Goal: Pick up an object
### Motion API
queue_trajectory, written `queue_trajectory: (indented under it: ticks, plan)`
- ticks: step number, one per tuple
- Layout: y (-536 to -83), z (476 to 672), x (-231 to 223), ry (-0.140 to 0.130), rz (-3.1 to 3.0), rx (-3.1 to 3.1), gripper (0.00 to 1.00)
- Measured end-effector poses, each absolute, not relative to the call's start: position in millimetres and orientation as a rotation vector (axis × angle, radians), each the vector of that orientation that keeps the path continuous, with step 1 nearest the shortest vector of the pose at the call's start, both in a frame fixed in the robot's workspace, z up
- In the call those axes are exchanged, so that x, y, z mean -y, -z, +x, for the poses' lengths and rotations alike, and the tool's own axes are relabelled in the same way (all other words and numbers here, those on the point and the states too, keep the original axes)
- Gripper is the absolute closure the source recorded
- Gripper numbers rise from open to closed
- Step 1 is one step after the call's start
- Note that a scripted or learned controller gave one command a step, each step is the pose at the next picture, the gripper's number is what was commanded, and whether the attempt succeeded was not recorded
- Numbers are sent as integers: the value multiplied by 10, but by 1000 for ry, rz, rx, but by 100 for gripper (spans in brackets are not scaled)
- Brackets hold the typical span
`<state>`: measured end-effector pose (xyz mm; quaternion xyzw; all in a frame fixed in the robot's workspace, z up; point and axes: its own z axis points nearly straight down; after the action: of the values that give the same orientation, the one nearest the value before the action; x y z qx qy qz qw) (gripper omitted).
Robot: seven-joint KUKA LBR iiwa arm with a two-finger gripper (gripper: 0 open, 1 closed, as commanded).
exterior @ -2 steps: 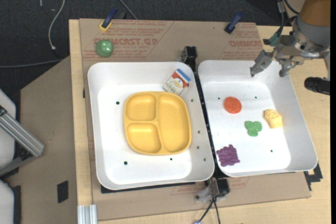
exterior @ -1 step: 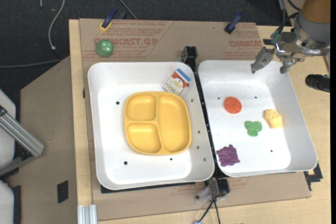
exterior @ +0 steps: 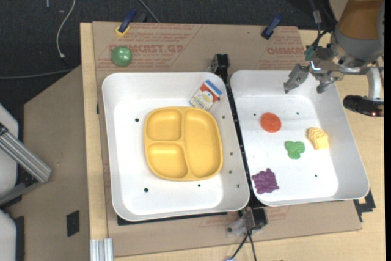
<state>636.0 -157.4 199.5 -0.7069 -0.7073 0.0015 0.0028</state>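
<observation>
In the right bin (exterior: pixel 342 186) lie a round orange-red piece (exterior: pixel 270 123), a green piece (exterior: pixel 294 148), a yellow piece (exterior: pixel 317 138) and a purple grape bunch (exterior: pixel 265 180). My gripper (exterior: pixel 309 81) hangs over the bin's far edge, up and to the right of the orange-red piece. Its two fingers stand spread apart, open, with nothing between them. The left bin (exterior: pixel 122 113) holds a yellow divided plate (exterior: pixel 183 143) and a small carton (exterior: pixel 205 95) at its far edge.
A green ball (exterior: pixel 121 56) rests on the cardboard beyond the left bin. Blue clamps (exterior: pixel 127 22) (exterior: pixel 271 26) grip the board's far edge. Cables lie on the dark floor at the upper left.
</observation>
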Motion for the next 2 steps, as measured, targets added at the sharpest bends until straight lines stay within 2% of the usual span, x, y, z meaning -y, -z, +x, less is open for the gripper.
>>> queue_trajectory:
  ticks: [2]
  plan:
    - [-945, 6144, 1535, -5, -2216, 2216, 0]
